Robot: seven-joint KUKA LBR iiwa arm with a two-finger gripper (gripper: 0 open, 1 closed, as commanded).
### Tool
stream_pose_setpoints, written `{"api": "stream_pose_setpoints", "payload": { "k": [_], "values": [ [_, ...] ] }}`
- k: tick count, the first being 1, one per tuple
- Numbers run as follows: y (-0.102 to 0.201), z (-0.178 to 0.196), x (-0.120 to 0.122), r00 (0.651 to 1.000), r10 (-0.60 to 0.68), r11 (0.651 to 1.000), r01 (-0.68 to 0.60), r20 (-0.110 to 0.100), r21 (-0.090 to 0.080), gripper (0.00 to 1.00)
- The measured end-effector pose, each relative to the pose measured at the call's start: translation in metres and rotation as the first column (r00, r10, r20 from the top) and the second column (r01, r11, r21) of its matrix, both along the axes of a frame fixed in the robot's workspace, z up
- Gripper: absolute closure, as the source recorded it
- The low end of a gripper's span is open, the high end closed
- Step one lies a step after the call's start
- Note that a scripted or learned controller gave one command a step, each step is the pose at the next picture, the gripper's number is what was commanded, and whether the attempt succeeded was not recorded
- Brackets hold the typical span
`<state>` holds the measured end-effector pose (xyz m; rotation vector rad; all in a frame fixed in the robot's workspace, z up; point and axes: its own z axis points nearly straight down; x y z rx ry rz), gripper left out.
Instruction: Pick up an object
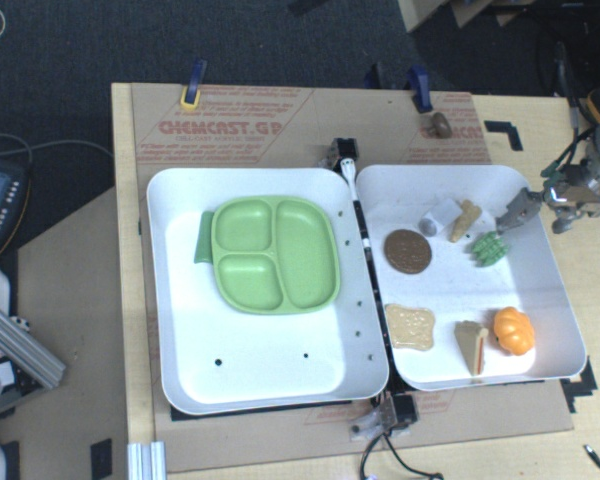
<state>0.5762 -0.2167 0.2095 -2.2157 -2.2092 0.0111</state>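
Note:
The right bin [540, 278] holds several toy foods: a brown round patty [408, 251], a green leafy piece [488, 250], a tan stick-shaped piece [465, 220], a small grey piece [438, 218], a slice of toast [411, 327], a sandwich wedge [471, 346] and an orange pumpkin-like toy [514, 330]. My gripper [540, 215] hovers over the bin's upper right rim, just right of and above the green piece. Its two fingers stand apart, open, with nothing between them.
The left bin [180, 298] holds a green divided plate [276, 253]. A black hinge strip [364, 268] runs between the bins. Clamps [191, 86] sit at the cardboard's far edge. The arm's cables [580, 158] hang at the right.

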Motion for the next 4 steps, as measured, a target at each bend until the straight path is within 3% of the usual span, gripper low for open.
{"api": "stream_pose_setpoints", "payload": {
  "k": [1, 3, 4],
  "values": [
    [0.0, 0.008, 0.003, 1.0, 0.003, 1.0, -0.003, 0.013, -0.004, 0.0],
    [0.005, -0.1, 0.018, 1.0, 0.006, 1.0, -0.006, 0.01, -0.002, 0.0],
    [0.007, -0.126, 0.018, 1.0, 0.006, 1.0, -0.006, 0.01, 0.0, 0.0]
  ]
}}
